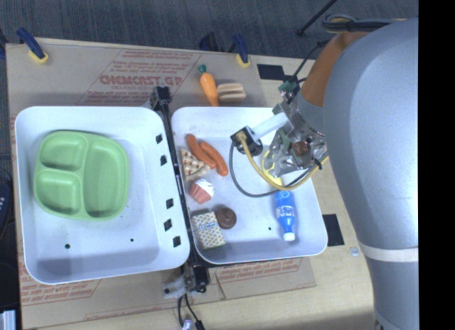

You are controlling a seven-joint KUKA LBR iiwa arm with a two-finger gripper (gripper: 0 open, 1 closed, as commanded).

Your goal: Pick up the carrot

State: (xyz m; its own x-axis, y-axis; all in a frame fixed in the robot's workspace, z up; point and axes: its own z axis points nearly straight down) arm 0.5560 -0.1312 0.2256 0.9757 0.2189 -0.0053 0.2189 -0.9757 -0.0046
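Note:
The carrot (208, 87), orange with a small green top, lies on the brown cardboard just behind the right bin (245, 250), outside both bins. It rests beside a tan bun-like piece (231, 93). My gripper (290, 153) hangs over the right side of the right bin, wrapped in black and yellow cable loops. It is well to the right of the carrot and nearer the camera, not touching it. The grey arm and its orange band cover the bin's right rim.
In the right bin lie two orange-red sausages (207, 153), a waffle piece (190, 163), a red-and-white piece (202, 191), a brown donut (226, 216), a small patterned box (207, 230) and a blue bottle (285, 219). A green divided plate (82, 174) sits in the left bin (28, 250).

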